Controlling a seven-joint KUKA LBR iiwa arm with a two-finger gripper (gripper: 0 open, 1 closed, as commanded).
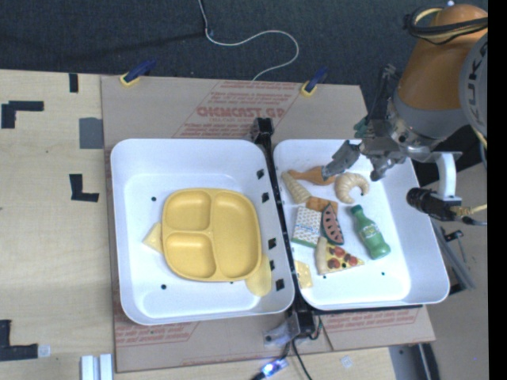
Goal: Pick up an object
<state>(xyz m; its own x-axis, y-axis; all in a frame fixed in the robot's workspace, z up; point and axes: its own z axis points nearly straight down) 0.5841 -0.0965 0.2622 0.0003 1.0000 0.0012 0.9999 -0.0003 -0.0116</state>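
Observation:
My gripper [362, 163] hangs over the back of the right bin [412, 271], its two fingers [341, 159] spread open with nothing between them. Just below it lies a tan croissant [352, 186]. To its left are an orange carrot-like piece [312, 175] and a pale ice cream cone [296, 187]. Nearer the front lie a green bottle [370, 232], a watermelon slice [332, 223], a checkered cracker [306, 225] and a pizza slice [337, 258].
The left bin [131, 180] holds a yellow divided plate [212, 234] lying over a yellow sheet. A black clip strip [273, 204] joins the two bins. The arm's orange band [440, 54] and a black part [432, 202] overhang the right bin's far right side.

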